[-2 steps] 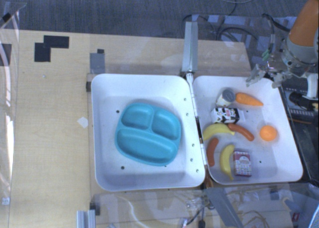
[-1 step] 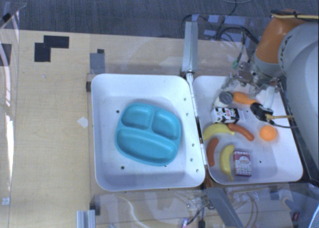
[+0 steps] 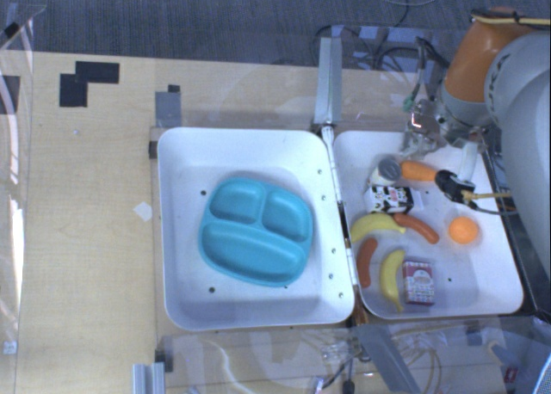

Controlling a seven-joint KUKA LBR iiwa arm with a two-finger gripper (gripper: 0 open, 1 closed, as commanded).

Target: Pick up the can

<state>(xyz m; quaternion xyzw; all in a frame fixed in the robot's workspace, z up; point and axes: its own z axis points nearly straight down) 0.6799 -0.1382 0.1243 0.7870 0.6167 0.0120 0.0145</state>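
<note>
a wooden bench is bearing 2 white bins. in the right bin the can is lying tipped, just above the banana and beside a carrot. the gripper is hovering above it; i cannot tell its state. it should be descending straight, avoiding the carrot.

Two bins, one blue tray, two bananas, two sausages, one orange, one carrot, one can, one red box.
</note>
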